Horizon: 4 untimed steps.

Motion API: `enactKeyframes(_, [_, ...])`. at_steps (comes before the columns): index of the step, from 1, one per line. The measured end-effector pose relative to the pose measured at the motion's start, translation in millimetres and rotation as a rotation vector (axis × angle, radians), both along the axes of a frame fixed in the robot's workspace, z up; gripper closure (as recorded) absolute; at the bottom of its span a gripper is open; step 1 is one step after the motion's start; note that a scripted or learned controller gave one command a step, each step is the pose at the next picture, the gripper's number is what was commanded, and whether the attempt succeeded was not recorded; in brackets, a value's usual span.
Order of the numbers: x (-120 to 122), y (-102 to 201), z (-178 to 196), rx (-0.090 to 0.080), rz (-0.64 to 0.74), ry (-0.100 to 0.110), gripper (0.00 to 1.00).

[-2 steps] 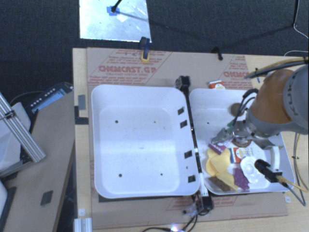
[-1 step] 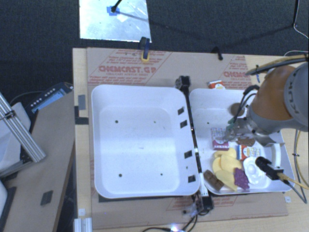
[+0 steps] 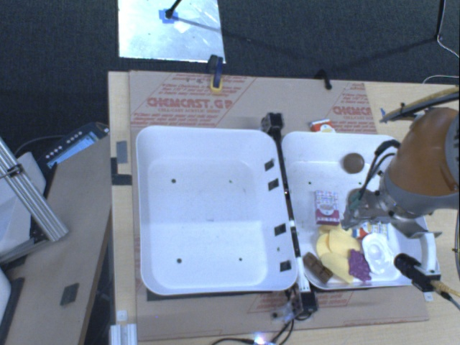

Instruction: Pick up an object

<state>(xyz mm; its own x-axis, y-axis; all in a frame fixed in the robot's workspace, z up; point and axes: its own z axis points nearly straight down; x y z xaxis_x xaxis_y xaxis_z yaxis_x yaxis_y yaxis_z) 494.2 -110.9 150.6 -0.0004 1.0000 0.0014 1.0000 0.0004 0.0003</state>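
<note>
The right bin (image 3: 316,157) holds several small things. A brown round piece (image 3: 352,163) lies near its far wall. A purple-and-white carton (image 3: 327,207) sits mid-bin. Yellow pieces (image 3: 336,246), a purple lump (image 3: 358,264), a white cup (image 3: 376,251) and a brown bar (image 3: 317,267) crowd the near side. A small red-and-blue item (image 3: 361,230) peeks out under the wrist. My gripper (image 3: 357,215) hangs low over the bin's right half, just right of the carton and above the yellow pieces. The arm's body hides how it meets the objects.
The left bin (image 3: 208,207) stands beside the right one, with black clips (image 3: 277,185) along the shared rim. A red-and-white item (image 3: 323,126) lies on the board behind the right bin. A blue-and-yellow clamp (image 3: 215,74) sits at the board's far edge.
</note>
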Motion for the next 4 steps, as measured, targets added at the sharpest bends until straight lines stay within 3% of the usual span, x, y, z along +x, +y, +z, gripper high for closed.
enactKeyframes(1, [-5, 23, -63, -0.005, 0.001, -0.011, 1.00])
enactKeyframes(2, [75, 93, 41, 0.000, 0.014, -0.017, 1.00])
enactKeyframes(3, [117, 146, 41, -0.001, 0.009, -0.006, 1.00])
enactKeyframes(4, [169, 197, 100, 0.002, 0.010, -0.012, 1.00])
